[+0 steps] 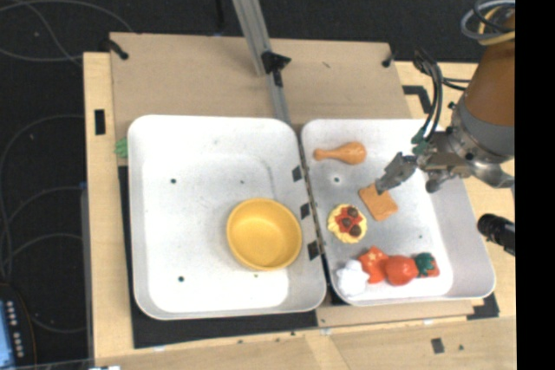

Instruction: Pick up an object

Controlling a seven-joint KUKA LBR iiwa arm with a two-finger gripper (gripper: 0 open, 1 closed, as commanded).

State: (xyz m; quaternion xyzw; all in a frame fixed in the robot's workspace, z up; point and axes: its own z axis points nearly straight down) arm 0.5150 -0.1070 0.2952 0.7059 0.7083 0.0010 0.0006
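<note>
Progress: nothing is being carried yet, the pick is being lined up | gripper (392, 178) is being held low over the right bin (451, 273), finger state cannot be told | target: the toast slice (379, 203) is lying just beside its tip (touching or not is unclear) | surface: a yellow bowl (264, 234) is sitting in the left bin (173, 160), on a bench (199, 69) bordered by dark floor.

Words: none can be read anywhere.
Numbers: none can be read.
Brands and signs: none can be seen.
White bins (156, 212): plain, only small dark dots, no writing.
Yellow bowl (264, 233): plain, no label.
Toy food (349, 222): no letters on it.
Surface (191, 74): bare brown board, no marks to read.
Lower left corner (9, 334): a small blue-lit thing, too blurry to read.
</note>
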